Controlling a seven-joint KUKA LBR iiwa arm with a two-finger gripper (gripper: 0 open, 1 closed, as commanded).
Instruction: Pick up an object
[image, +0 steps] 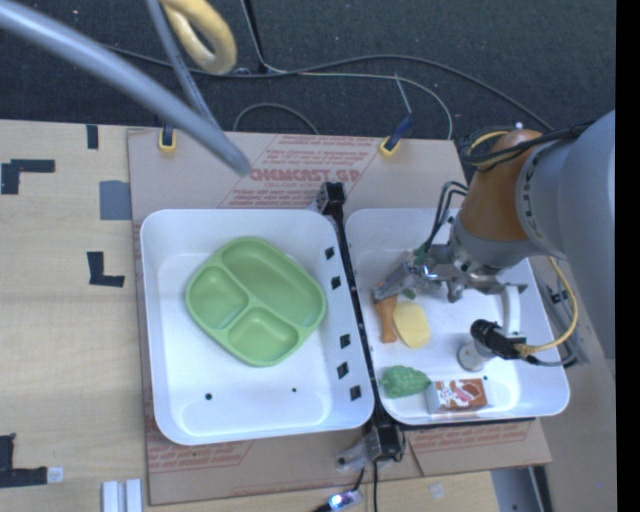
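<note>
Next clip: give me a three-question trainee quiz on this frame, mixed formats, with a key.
1. True or false: the green divided plate lies in the same bin as the orange carrot-like piece.
2. Which sits nearest the camera-side rim of the right bin? A) yellow piece B) red-and-white packet C) gripper
3. Fill in: the leafy green item lies directly beside the ___.

Key: 1 false; 2 B; 3 red-and-white packet.

A green divided plate (256, 299) lies in the left bin (165, 300) — both bins rest on brown cardboard (300, 170) with yellow clamps (166, 140).
</note>
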